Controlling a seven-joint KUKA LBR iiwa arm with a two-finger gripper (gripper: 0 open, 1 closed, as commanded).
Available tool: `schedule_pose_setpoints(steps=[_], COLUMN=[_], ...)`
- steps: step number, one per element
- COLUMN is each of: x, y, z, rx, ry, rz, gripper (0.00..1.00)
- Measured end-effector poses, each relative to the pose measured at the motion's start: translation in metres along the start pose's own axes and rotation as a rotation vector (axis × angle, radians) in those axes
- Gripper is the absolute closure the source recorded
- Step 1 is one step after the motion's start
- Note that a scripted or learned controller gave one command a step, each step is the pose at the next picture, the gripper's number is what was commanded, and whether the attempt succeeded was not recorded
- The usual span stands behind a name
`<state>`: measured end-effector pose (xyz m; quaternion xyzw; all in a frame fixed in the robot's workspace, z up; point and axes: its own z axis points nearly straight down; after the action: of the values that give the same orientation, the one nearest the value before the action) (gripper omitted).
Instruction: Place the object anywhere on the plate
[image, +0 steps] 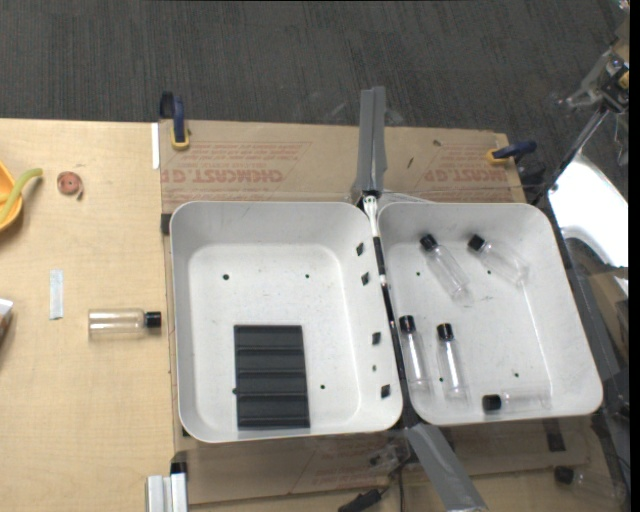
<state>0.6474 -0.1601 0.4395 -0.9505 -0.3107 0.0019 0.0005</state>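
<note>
Worktop (80, 200) carries two bins. Left bin (200, 230) holds the dark ribbed plate (270, 377), lying flat, so a drop anywhere on it should do. Right bin (565, 300), right of the plate: five capped vials (450, 362), loose and on their sides, likely the pick stock; none on the plate yet. Sixth vial (120, 320) lies left of the plate, outside the bins. Jaws: state cannot tell
</note>
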Motion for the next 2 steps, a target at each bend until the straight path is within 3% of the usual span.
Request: schedule_pose_setpoints(steps=[1,2], x=[-0.091,-0.028], y=[0.009,0.024], z=[-0.001,0.0], rx=[0.001,0.0], ry=[-0.001,-0.001], rz=[0.152,0.34], gripper=[0.0,0.0])
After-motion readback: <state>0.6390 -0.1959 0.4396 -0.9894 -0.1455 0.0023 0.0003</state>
